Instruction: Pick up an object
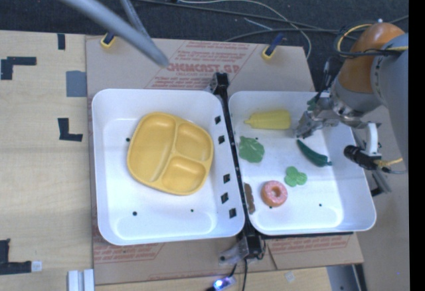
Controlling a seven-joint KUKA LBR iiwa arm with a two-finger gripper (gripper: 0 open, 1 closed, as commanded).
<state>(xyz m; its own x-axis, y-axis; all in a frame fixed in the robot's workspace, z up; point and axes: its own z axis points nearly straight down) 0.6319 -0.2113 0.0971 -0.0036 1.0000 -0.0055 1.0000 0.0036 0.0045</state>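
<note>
We read red print "CHEMCAST GP" on the cardboard [199,64] behind the bins, and the gripper [307,125] hangs over the right bin [352,216] between the yellow corn [269,120] and the dark green pepper [313,153].

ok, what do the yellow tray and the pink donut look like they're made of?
Yellow tray: looks like hard molded plastic, with a smooth satin finish; its three compartments have rounded ridges and soft highlights. Pink donut: probably a toy, plastic or rubber, matte; the even pink top over an orange rim suggests that. Hard or soft can't be told from this view.
</note>
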